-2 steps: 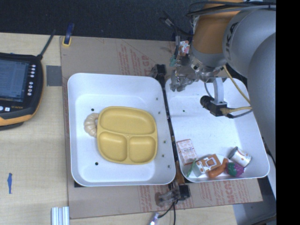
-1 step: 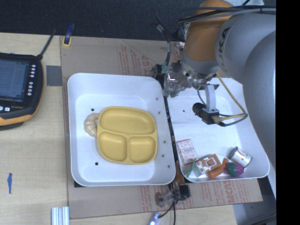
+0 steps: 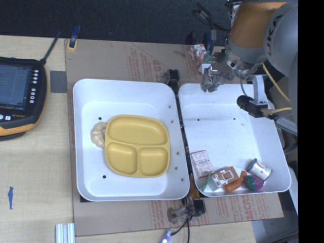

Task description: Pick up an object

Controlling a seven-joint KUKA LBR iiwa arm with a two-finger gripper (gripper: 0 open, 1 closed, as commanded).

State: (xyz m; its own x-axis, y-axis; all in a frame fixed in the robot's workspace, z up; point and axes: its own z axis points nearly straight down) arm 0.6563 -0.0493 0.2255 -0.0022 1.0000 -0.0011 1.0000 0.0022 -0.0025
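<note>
While the gripper (image 3: 210, 81) hangs at the far left corner of the right bin (image 3: 230, 128), no object sits between its fingers, and whether they are open or closed cannot be told from the camera view. The task is therefore at its start: nothing is picked.

Candidate objects lie well apart from the gripper, along the near edge of the right bin:
- a small card packet (image 3: 200, 162), nearest the bin divider;
- a carton (image 3: 221, 178) just right of it;
- a sausage (image 3: 236, 182) touching the carton;
- a purple and green toy (image 3: 254, 183) beside the sausage;
- a can (image 3: 258, 169) on its side, farthest right.

The left bin (image 3: 88, 97) holds a yellow tray (image 3: 136, 145) with a pale lump (image 3: 97, 134) at its left edge.

Remaining steps, as judged: travel to the near edge, descend, close on one object, lift.
</note>
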